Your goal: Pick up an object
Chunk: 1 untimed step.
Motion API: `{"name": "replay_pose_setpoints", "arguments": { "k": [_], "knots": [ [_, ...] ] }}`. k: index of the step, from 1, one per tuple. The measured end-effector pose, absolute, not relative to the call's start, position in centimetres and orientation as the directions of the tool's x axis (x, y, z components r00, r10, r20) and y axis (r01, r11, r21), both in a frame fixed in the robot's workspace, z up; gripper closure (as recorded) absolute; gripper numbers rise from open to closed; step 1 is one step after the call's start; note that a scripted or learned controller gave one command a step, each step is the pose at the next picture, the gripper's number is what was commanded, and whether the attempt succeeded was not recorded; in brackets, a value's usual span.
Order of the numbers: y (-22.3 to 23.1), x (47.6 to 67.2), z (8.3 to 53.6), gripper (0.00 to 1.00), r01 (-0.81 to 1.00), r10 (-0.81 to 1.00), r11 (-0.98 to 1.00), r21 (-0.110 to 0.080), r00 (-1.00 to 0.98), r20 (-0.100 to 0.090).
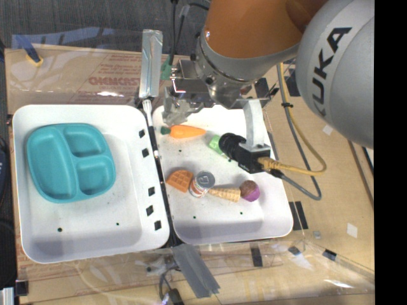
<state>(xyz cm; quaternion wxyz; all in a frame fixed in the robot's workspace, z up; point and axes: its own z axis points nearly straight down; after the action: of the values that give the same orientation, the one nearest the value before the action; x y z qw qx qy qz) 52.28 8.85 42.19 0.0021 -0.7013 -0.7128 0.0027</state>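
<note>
**Approach under way over right bin; no object secured**

You have the arm (pixel 280 37) reaching in from the right, with the gripper (pixel 175 110) low over the far left corner of the right bin (pixel 273 218). I judge this the descent-and-align step, not yet a grasp.

Candidate objects lie in that bin: an orange carrot (pixel 187 131) just below the gripper, a green piece (pixel 214 143) beside it, a waffle-patterned piece (pixel 180 180), a small round tin (pixel 204 180) touching it, and an ice-cream cone with a purple scoop (pixel 240 192). The left bin (pixel 76 234) holds a teal divided tray (pixel 70 161).

The carrot is nearest; your next move calls for centring over it, then descending.

Jaws: the wrist housing obscures them. You cannot tell their opening from this view, and nothing is seen held between them.
</note>
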Motion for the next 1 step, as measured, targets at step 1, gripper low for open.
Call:
{"name": "replay_pose_setpoints", "arguments": {
  "k": [1],
  "knots": [
    [4.48, 47.63, 44.42, 1.0, 1.0, 1.0, 0.005, 0.0, -0.005, 0.0]
  ]
}}
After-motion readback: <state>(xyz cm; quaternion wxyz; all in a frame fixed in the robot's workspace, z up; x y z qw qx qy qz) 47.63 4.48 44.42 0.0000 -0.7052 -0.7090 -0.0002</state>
